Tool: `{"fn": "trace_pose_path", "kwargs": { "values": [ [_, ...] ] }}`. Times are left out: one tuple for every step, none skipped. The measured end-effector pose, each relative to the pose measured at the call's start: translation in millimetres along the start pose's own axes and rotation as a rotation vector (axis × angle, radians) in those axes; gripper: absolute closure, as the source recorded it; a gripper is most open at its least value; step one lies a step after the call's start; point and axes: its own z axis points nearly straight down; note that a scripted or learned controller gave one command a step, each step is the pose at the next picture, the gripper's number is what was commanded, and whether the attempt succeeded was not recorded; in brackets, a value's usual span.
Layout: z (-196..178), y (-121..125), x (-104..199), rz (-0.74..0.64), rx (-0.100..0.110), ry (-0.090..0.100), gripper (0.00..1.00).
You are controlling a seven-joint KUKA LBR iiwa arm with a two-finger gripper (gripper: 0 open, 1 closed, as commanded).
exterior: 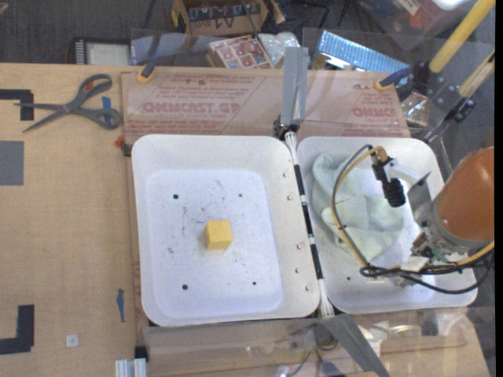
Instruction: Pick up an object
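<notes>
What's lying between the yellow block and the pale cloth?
In the camera view, bare white floor of the left bin, then the two bins' adjoining rims, separate the yellow block from the pale cloth in the right bin.

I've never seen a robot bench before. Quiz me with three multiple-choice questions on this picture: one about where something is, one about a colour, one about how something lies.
1. Where is the yellow block?
A. In the left bin
B. In the right bin
C. On the bench by the scissors

2. What colour is the band above the arm's wrist?
A. Blue
B. Orange
C. Green

3. How does the cloth lie?
A. Folded flat in a neat square
B. Hanging over the bin's rim onto the bench
C. Crumpled inside the right bin

Answers:
1. A: the block sits alone near the middle of the left bin.
2. B: the band is orange, at the picture's right.
3. C: the cloth is bunched in soft folds on the floor of the right bin, partly under the arm's cables.
</notes>
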Motion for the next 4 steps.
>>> {"fn": "trace_pose_path", "kwargs": {
  "values": [
    [1, -9, 8, -0.313, 0.001, -0.004, 1.0],
    [-34, -3, 29, -0.644, 0.004, -0.003, 1.0],
    [2, 21, 31, -0.644, 0.002, -0.004, 1.0],
    [-54, -12, 48, -0.644, 0.005, -0.003, 1.0]
  ]
}}
